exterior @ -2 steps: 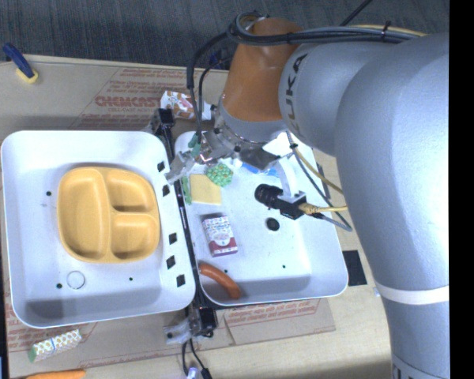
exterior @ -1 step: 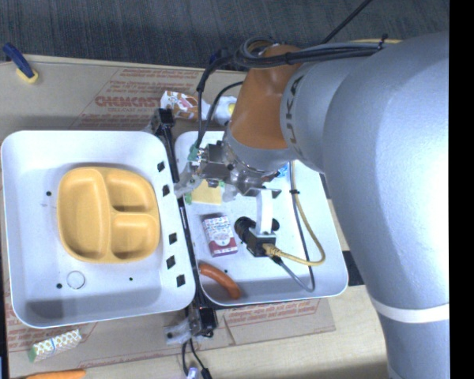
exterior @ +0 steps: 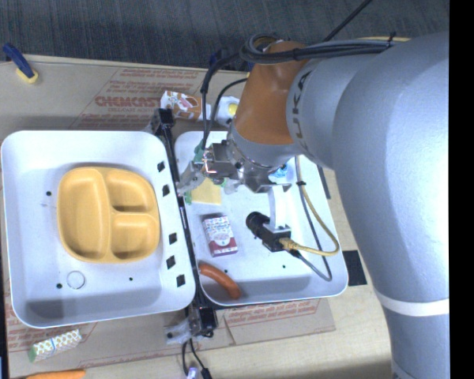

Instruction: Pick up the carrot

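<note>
Carrot [exterior: 219, 280] (orange) against right bin's [exterior: 324, 279] near wall

The worktop [exterior: 134, 85] is covered in brown cardboard with red print, and the two shallow white bins sit straight on it, the left bin [exterior: 24, 290] and the right bin [exterior: 332, 279] touching along the middle. Loose stuff on the cardboard: a blue-and-yellow thing [exterior: 20, 62] at the upper left, a small wrapped packet [exterior: 55, 344] at the lower left, and something orange [exterior: 59, 374] along the bottom edge.

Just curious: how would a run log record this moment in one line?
tool over right bin far-left | carrot near-left corner, untouched | yellow tray left bin
</note>
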